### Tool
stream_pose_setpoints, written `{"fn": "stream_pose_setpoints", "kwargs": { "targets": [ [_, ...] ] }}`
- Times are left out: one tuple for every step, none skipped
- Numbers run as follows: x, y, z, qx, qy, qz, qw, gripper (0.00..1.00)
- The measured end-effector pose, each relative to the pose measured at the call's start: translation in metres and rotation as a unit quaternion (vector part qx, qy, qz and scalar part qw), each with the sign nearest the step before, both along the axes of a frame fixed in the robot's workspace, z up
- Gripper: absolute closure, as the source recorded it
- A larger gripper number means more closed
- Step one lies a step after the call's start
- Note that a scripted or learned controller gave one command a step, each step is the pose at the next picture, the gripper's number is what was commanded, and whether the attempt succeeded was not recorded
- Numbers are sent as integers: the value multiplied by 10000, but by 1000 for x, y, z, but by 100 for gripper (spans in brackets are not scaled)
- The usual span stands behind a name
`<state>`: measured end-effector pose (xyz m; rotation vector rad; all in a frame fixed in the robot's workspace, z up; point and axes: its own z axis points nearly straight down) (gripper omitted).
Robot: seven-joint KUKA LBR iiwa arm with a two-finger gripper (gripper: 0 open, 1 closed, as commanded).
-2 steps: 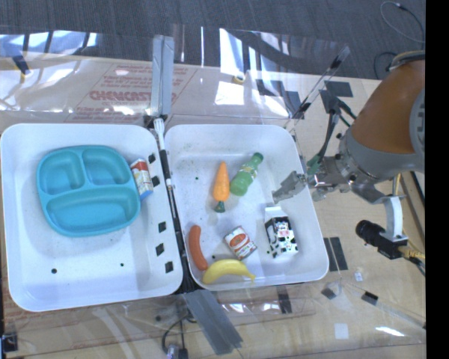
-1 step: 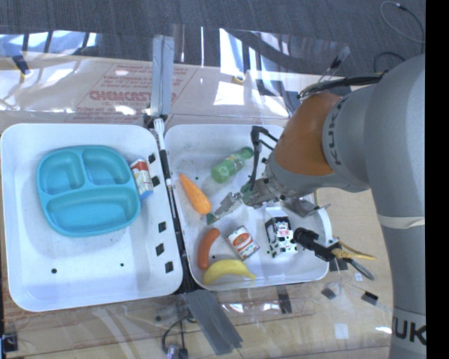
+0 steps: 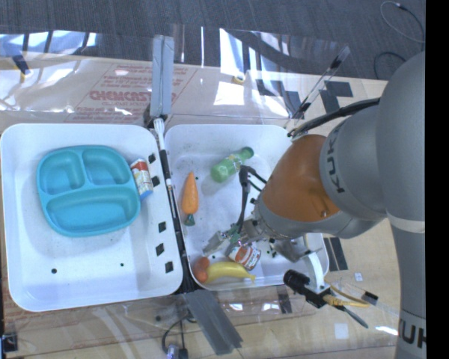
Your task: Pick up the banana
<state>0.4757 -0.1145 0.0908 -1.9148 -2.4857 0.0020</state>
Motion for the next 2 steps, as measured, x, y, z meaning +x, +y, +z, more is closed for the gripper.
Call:
{"fn": "stream_pose_setpoints", "kwargs": {
  "targets": [
    [36, -2, 1, -4, -19, 973, 9953, 0],
    [73, -70, 1, -5, -18, 1310, 9914, 0]
  ]
}}
